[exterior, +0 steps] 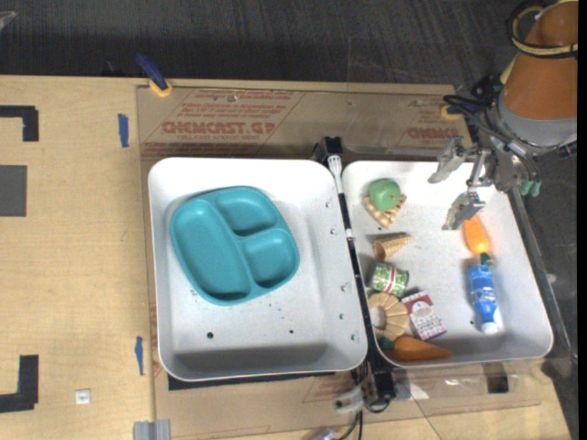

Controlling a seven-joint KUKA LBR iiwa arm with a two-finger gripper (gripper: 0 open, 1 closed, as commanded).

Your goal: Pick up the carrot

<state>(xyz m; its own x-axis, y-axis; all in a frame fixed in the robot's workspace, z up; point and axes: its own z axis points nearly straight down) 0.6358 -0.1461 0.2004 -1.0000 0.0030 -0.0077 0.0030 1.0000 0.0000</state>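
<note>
A fixed camera looks down at a slant on a desk carrying two shallow white bins side by side.

The left bin [174,337] holds a teal divided plate [234,243], lying a little toward that bin's far left corner.

The right bin [527,324] holds a scatter of toy food. The carrot [421,348], orange and tapered, lies on its side against the near edge of this bin, close to the near left corner, its point aimed toward the right. Just beside it, on the far side, sit a small red-and-white carton [422,315], a ridged biscuit-like piece [390,312] and a small can [389,279]. Farther back are a cone [392,244] and a green round fruit [384,195]. Along the right edge lie a blue bottle [482,293] and, above it, an orange item [476,235].

The grey arm with its orange band enters from the right. Its tool [464,211] hangs over the far right part of the right bin, well apart from the carrot; whether the fingers are spread or pressed together cannot be told at this angle, and nothing can be seen between them.

The carrot is probably a light, hard plastic toy, smooth and apt to slip. Its thick middle looks like the best place to grip, across the width, though the bin wall and carton crowd it.
</note>
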